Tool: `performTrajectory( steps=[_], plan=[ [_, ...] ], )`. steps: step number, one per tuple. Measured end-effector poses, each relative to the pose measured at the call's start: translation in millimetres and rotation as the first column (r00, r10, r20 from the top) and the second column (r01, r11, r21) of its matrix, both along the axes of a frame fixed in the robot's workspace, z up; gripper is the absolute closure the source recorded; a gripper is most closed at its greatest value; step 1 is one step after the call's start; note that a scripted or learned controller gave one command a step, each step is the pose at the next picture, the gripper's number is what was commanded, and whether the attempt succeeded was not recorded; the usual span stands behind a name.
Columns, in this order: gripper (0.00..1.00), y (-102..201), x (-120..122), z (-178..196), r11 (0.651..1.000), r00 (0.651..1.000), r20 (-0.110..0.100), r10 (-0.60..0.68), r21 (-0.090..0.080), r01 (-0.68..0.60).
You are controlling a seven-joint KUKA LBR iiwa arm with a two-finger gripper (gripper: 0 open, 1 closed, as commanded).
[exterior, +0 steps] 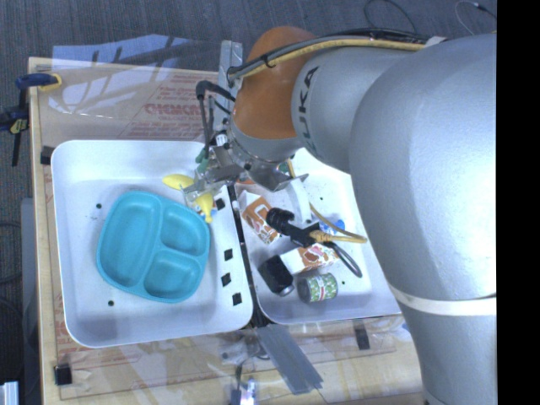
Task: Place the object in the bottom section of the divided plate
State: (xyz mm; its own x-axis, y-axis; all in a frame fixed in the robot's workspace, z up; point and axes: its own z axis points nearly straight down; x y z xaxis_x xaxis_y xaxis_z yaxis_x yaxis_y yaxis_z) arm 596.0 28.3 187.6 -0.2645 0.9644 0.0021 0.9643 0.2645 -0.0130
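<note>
Yellow obj just beside tool

Grey arm, orange wrist band

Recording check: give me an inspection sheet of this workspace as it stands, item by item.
Surface: left bin and right bin, white, side by side on a bench.
Job's things: blue divided plate in the left bin; yellow toy near that bin's upper right corner, off the plate.
Clutter: the right bin holds a green-lidded jar, a black object, an orange packet and other small things.
Grippers: claw low beside the yellow toy; whether it holds it cannot be told.
Cables: yellow cable along the arm; black cables on the floor.
Surroundings: grey carpet; blue clamp on the bench's left edge.
</note>
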Motion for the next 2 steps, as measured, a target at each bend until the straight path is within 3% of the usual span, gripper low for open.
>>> performTrajectory(
  steps=[1, 2],
  plan=[
    [1.00, 74.5, -21.5, 6.5, 0.999, 0.999, 0.001, -0.039, -0.002, 0.039],
    [0.00, 74.0, -21.3, 6.6, 0.999, 0.999, 0.001, -0.040, -0.002, 0.040]
  ],
)
